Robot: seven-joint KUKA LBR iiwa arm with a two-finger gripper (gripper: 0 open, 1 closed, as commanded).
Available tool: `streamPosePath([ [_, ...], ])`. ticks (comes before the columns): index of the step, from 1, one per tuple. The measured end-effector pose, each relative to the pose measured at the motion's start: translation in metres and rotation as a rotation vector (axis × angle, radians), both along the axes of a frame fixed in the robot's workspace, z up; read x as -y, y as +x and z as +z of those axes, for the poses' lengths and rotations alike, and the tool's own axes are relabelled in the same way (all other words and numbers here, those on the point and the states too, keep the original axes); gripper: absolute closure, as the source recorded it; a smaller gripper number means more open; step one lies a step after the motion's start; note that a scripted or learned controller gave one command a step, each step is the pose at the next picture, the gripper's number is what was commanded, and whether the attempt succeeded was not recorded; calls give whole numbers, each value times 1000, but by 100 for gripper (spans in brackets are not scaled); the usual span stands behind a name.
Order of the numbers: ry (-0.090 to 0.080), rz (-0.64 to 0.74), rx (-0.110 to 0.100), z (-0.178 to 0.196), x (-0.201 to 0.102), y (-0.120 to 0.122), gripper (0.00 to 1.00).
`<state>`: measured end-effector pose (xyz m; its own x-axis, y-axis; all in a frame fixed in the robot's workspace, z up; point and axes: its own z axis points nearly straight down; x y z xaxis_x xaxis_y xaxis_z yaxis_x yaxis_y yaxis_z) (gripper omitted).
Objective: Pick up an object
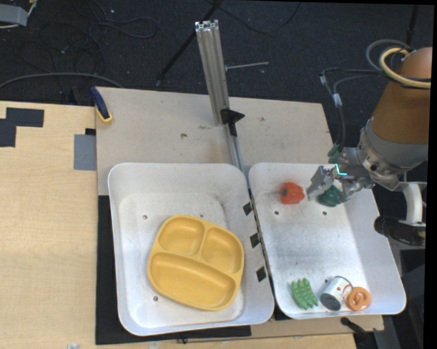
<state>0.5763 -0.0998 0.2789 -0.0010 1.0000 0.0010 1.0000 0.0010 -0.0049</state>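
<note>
A dark green object (331, 197) sits at the far right of the right bin (323, 245), directly under the gripper (328, 185), whose fingers reach down around it; whether they pinch it I cannot tell. Just to its left lies a red-orange toy (292, 193). Near the bin's front edge lie a green leafy piece (303, 293), a small can (334, 293) and an orange ring (358, 299). The left bin (131, 203) holds a yellow divided plate (196, 261).

Dark floor (137, 38) strewn with cables across the top, pale wooden benchtop (38, 228) at left, and what looks like an aluminium post (213, 70) upper centre.
</note>
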Motion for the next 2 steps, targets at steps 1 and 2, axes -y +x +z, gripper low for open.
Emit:
streamPosePath([
  [1, 0, 0, 2, 1, 0, 0, 0],
  [2, 0, -1, -4, -63, 2, -3, 0],
])
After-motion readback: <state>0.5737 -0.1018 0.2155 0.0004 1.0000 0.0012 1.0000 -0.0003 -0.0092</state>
